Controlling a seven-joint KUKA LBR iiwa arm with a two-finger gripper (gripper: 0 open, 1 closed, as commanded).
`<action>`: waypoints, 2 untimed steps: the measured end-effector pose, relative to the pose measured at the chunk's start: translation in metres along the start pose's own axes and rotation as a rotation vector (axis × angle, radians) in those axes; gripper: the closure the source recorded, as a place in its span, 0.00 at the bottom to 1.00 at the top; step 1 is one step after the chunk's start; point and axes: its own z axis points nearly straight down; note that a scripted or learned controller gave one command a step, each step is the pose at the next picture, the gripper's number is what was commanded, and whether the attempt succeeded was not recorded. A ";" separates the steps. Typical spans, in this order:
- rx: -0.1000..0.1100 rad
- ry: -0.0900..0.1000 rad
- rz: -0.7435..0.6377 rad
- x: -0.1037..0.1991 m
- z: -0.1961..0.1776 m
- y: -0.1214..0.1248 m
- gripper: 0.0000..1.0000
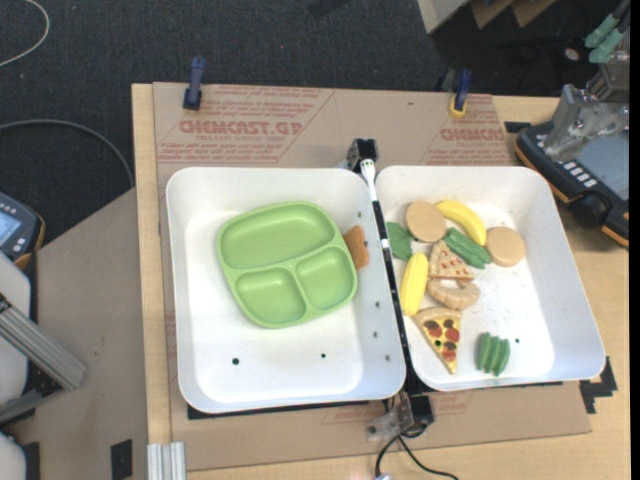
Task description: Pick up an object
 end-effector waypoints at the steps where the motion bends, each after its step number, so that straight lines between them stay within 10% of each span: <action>1: 0.006 -0.001 0.008 -0.062 0.012 -0.001 1.00; 2: 0.001 -0.005 0.011 -0.172 0.011 -0.002 1.00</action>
